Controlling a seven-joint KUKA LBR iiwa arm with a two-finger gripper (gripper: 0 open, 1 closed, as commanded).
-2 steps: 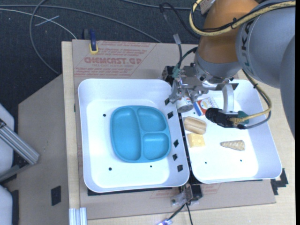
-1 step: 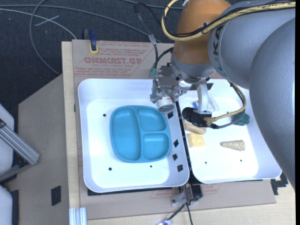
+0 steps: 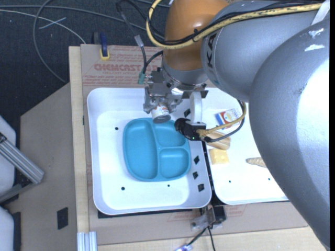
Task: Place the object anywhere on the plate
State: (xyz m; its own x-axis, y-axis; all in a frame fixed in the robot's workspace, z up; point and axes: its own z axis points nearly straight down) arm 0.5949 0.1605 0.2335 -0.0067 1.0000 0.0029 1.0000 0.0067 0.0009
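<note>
A blue divided plate (image 3: 156,149) lies in the left white bin (image 3: 104,156). My gripper (image 3: 158,107) hangs over the plate's far rim, below the orange wrist band. A small round grey object with a red-and-white mark (image 3: 162,116) sits right under the gripper tip, at the plate's far edge. The gripper body hides how the object is held and whether it touches the plate.
The right bin (image 3: 246,187) holds a red, blue and yellow packet (image 3: 228,118), yellow pieces (image 3: 219,156) and a tan piece (image 3: 256,162). A black cable plug (image 3: 184,126) hangs over the plate's right rim. The big grey arm covers the right side.
</note>
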